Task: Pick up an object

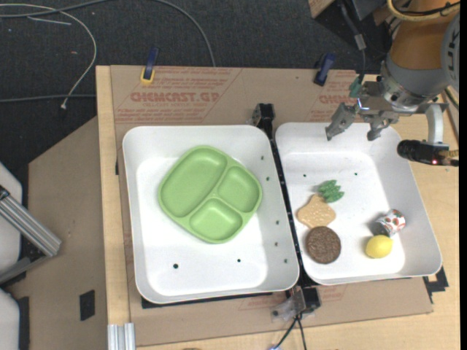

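My gripper (357,130) hangs open over the far edge of the right bin (416,188), its two fingers spread apart with nothing between them. Below it in that bin lie a small green leafy piece (331,190), a tan pineapple-shaped cookie (315,212), a round brown cookie (322,244), a yellow lemon (378,246) and a small red-and-white object (393,222). All of them sit in the near half of the bin, well apart from the gripper.
The left bin (146,268) holds a green three-compartment plate (211,193). Both bins rest on a cardboard sheet (219,93) held by blue clamps (150,63). A black bracket (263,114) sits between the bins at the far edge. Cables lie on the dark floor behind.
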Available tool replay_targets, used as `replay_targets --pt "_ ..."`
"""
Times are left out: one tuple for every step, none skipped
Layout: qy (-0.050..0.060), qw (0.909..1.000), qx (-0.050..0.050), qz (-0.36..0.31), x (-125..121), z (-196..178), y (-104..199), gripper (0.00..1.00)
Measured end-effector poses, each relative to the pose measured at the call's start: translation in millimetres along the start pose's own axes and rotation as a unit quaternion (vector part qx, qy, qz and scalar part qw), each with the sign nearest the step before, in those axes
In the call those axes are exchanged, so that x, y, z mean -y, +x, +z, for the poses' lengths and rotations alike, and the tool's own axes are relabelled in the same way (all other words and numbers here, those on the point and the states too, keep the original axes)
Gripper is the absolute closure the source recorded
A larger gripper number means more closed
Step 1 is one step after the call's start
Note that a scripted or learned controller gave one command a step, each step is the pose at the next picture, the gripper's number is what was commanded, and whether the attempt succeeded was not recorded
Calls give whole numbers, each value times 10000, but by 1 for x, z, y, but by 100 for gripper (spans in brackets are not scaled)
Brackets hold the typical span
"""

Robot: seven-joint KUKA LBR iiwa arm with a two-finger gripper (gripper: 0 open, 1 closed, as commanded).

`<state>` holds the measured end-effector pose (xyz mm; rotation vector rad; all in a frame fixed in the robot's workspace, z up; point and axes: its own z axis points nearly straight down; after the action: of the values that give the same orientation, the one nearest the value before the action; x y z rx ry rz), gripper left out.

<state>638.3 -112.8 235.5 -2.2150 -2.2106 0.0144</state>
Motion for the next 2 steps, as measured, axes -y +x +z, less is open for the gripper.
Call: replay_targets --pt "-68 10000 9 -11 -2 -8 0 0" --pt "-45 10000 4 -6 -3 36 -6 0"
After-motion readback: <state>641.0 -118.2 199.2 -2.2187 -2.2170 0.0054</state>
